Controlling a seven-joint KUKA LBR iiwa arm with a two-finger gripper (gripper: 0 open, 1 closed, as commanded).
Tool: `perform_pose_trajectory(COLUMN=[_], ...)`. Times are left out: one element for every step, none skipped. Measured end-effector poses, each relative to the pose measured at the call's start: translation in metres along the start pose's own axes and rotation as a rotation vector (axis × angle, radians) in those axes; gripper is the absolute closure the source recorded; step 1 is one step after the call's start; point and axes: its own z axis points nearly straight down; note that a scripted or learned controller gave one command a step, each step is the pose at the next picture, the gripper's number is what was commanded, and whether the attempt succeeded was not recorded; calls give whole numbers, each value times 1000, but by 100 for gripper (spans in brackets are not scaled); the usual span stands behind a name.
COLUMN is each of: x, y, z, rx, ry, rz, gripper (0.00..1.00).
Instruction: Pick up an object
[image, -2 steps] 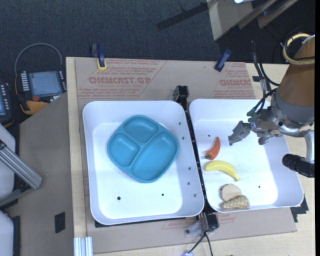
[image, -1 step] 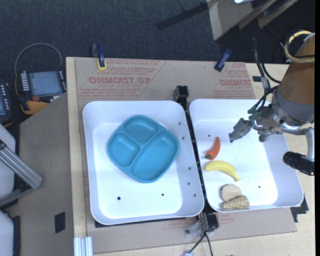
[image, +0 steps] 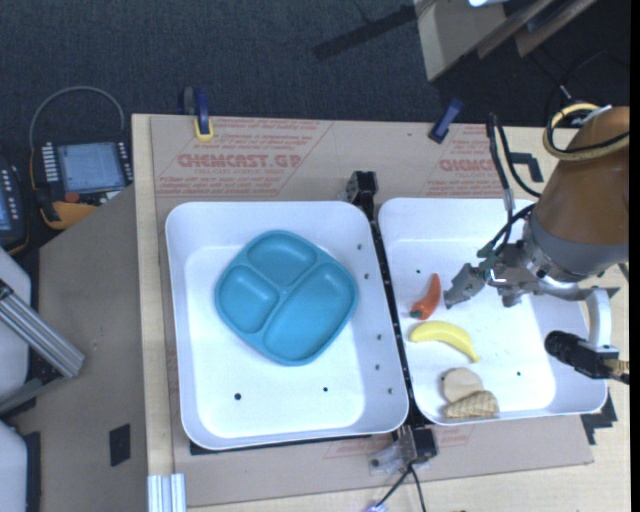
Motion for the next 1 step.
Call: perform_pose_trajectory(x=[-3], y=[3], z=[60], rx=[-1], ry=[0], rz=[0], gripper=[0])
